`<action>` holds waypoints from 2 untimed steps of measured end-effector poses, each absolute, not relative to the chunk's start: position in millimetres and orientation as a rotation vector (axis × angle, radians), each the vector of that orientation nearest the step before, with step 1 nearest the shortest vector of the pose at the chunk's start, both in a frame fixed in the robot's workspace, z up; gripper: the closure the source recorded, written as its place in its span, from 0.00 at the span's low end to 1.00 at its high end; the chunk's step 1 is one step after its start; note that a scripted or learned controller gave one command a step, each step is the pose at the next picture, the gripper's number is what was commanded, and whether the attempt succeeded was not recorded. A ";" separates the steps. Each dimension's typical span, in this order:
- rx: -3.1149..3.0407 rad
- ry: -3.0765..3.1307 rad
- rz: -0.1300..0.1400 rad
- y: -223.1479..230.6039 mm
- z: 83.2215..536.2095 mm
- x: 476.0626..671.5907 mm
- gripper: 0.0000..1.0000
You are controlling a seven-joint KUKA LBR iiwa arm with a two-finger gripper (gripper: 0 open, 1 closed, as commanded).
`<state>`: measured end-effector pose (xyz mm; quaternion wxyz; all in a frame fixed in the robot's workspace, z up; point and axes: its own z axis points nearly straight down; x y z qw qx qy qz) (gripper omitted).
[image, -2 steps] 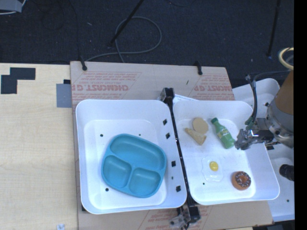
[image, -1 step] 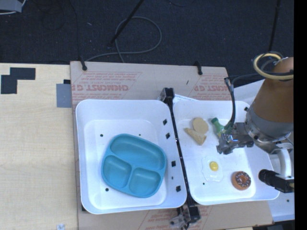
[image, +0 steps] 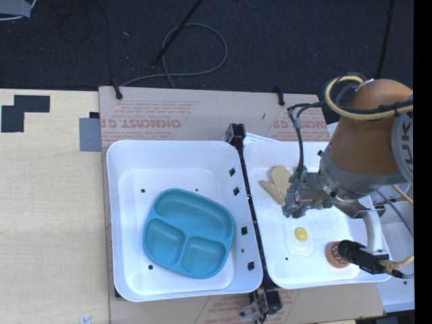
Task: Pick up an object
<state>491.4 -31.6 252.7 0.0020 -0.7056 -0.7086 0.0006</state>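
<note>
Blue divided plate (image: 188, 232) in left bin (image: 128, 160); fried egg (image: 300, 238) in right bin (image: 270, 262)

Fried egg (image: 300, 238) flat in right bin (image: 270, 275)

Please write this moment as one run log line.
arm: over right bin | gripper: beside bread | egg: untouched | tray: left bin

The gripper (image: 295, 206) hangs over the right bin (image: 270, 262), and its fingertips are too small and dark to read. Just beside it, a tan object (image: 277, 183) disappears partly under the wrist. Below and right of it, the brown round thing (image: 333, 254) sits half covered by a black part.
</note>
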 end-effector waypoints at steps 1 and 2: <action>-2.216 -2.222 0.004 14.4 239.9 503.7 1.00; -2.215 -2.222 0.006 71.2 236.6 499.0 1.00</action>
